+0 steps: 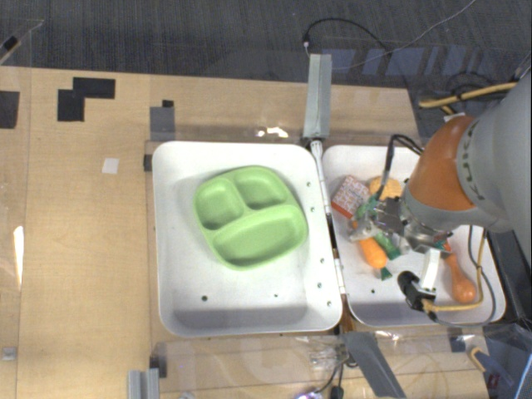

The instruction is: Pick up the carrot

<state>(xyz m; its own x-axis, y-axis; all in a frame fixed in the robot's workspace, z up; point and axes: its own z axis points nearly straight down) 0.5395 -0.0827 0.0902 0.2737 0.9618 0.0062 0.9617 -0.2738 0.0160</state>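
The carrot, a short orange piece with a green end, lies in the right bin near its left-middle. My gripper hangs right over the carrot's upper end, very close to it or touching. The grey arm with its orange band reaches in from the right and covers part of the bin.
A red-and-white packet and a yellow item lie just beyond the gripper. A longer orange item rests by the right wall. The left bin holds a green divided plate.
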